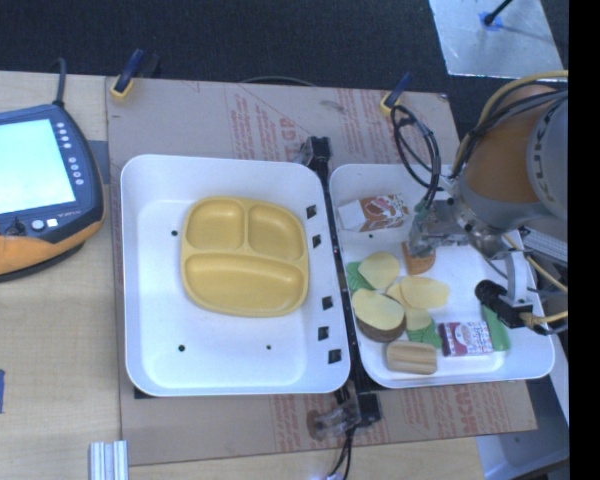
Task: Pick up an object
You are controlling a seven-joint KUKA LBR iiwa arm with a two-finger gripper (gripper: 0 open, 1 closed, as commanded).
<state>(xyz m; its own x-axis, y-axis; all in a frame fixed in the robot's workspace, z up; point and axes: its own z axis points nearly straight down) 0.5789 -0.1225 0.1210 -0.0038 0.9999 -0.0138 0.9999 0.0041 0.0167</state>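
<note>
Several toy foods in right bin (540, 368) — claw (421, 251) at small orange piece (418, 262), grip unclear.

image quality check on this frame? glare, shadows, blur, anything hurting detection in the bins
Camera view: the pendant screen is blown out to near white; the left bin is evenly lit, with soft shadow under the yellow tray; the gripper is dark and soft, fingers unreadable; the right bin items are sharp enough, small packet print illegible.

Faint red printing runs across the cardboard sheet (280, 118) beneath the two white bins, its letters too washed out to read. Two small packets, one red-and-white (377, 211) and one red (466, 338), carry printed labels, likewise illegible.
</note>
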